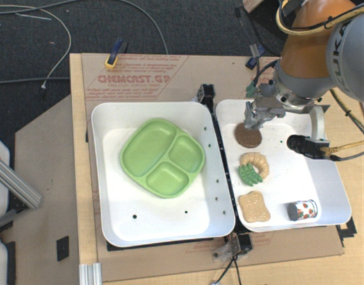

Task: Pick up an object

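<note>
— What did we see, largest first?

— The green tray (162, 157) lay well left of the gripper (252, 123). The brown disc (248, 137) sat right under it, touching. Toast (253, 206) and can (302, 210) lay farther toward the front.

— Gripper's grip?

— We couldn't tell.

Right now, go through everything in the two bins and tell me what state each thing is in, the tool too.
Green divided plate: right side up in the left bin, nothing in its compartments.
Brown round piece: flat in the right bin, directly under the tool.
Tool: low over the brown piece.
Beige ring: lying flat.
Green leafy piece: touching the ring.
Toast slice: flat.
Small can: on its side.
</note>
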Robot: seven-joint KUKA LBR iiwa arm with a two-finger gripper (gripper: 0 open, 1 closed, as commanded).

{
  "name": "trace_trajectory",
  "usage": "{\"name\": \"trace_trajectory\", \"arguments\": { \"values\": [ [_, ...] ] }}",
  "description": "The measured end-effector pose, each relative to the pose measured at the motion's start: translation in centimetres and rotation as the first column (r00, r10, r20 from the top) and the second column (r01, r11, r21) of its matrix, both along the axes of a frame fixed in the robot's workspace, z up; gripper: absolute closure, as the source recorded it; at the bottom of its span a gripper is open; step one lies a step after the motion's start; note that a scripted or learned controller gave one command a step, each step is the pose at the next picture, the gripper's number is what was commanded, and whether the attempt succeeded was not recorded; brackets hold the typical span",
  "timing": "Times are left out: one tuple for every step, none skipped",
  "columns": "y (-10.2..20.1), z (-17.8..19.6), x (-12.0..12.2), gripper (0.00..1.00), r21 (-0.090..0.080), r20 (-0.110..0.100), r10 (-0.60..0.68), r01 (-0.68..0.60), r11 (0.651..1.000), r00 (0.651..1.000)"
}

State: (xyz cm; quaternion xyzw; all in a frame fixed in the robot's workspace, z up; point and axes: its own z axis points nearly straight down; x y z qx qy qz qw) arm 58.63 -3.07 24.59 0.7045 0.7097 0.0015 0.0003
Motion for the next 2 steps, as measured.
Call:
{"name": "trace_trajectory", "arguments": {
  "values": [
    [4.8,-0.7,-0.1,1.0,0.001,-0.006,-0.002,0.002,1.0,1.0],
    [10.4,-0.2,0.8,1.0,0.0,0.0,-0.002,0.002,1.0,1.0]
  ]
}}
